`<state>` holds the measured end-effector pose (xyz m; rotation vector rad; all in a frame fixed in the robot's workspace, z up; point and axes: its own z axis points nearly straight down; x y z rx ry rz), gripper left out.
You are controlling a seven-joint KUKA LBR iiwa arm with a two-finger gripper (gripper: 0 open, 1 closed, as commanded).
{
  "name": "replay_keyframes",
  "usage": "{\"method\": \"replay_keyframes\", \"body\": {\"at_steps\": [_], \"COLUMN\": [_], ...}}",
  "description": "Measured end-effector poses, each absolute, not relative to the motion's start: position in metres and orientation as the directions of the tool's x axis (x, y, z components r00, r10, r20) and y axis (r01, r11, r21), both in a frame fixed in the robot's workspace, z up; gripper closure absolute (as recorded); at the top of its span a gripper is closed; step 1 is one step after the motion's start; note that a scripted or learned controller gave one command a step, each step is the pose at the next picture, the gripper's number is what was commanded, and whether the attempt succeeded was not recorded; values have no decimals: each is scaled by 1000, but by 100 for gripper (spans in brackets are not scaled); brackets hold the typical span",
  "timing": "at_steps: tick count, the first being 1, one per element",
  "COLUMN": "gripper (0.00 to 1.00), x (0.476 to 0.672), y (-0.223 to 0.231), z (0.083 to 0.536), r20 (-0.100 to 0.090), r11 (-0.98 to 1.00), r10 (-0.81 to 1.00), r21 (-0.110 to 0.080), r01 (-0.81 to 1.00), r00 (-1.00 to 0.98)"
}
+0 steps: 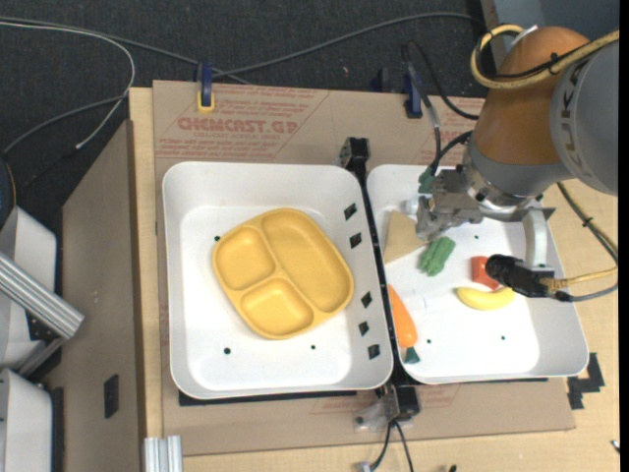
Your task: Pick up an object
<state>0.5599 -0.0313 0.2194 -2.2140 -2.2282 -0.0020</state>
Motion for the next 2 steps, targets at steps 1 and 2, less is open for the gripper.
{"method": "replay_keyframes", "body": {"at_steps": [1,2], "gripper": [100,100], "x": [580,604], "y": [19,65], "z": [211,207], "r20": [1,2], "r11": [6,4], "r10": [1000,1000], "r21": [2,2], "r01": [1000,1000], "r00": [-6,-4]}}
